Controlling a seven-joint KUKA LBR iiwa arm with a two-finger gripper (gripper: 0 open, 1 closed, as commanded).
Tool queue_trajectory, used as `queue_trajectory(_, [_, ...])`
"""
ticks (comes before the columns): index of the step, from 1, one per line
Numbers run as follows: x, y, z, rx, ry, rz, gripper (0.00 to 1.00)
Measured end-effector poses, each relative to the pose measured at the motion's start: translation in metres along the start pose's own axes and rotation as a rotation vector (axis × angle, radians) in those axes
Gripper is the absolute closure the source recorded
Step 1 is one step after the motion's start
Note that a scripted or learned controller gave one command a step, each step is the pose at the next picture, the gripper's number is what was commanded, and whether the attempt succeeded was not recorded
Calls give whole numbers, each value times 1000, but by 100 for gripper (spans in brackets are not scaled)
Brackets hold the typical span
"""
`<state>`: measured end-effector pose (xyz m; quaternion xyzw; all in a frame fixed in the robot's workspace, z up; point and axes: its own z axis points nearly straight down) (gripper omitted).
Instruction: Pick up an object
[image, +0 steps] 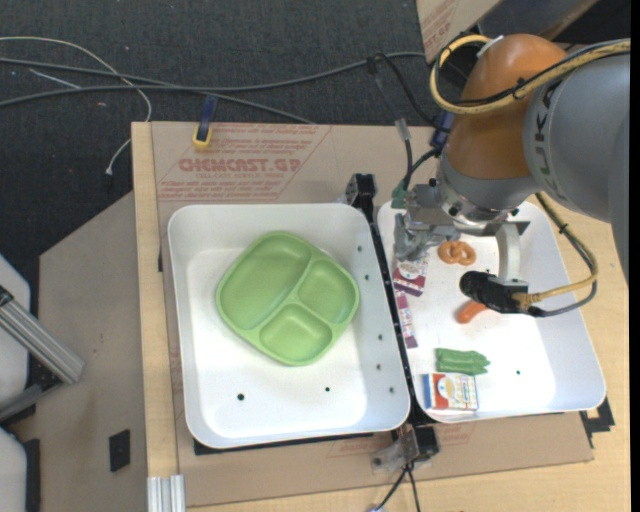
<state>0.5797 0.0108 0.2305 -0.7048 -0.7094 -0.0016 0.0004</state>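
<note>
Pretzel (457, 252) just right of gripper (411, 243), in right bin (560, 385).

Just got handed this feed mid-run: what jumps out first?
The green divided plate lying in the left bin stands out first. Next, the grey arm with its orange band reaches over the right bin, its gripper low near that bin's left wall, above a pretzel, green piece and small box.

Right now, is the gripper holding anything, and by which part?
Cannot be told. The gripper is low in the right bin, above a purple-and-white packet, but nothing shows between its fingers.
</note>
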Motion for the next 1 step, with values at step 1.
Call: queue_trajectory(1, [59, -2, -6, 0, -1, 0, 100])
